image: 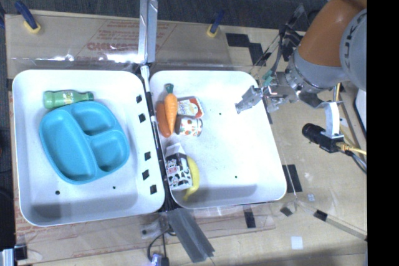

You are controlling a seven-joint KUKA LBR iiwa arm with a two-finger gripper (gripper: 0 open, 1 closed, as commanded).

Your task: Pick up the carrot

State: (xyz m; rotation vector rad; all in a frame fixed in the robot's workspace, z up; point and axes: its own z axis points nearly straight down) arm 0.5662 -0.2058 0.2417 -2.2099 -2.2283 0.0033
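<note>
The orange carrot (166, 114) with a green top lies in the right bin (249, 177), against its left wall, its tip pointing toward the front. My gripper (248, 100) hovers at the right bin's right edge, well to the right of the carrot. Its fingers point left and look spread apart with nothing between them.
Next to the carrot lies a small red and white carton (189, 116). A black and white carton (177, 171) and a banana (192, 179) sit near the front left of the right bin. The left bin (37, 202) holds a blue divided plate (84, 140) and a green bottle (67, 97).
</note>
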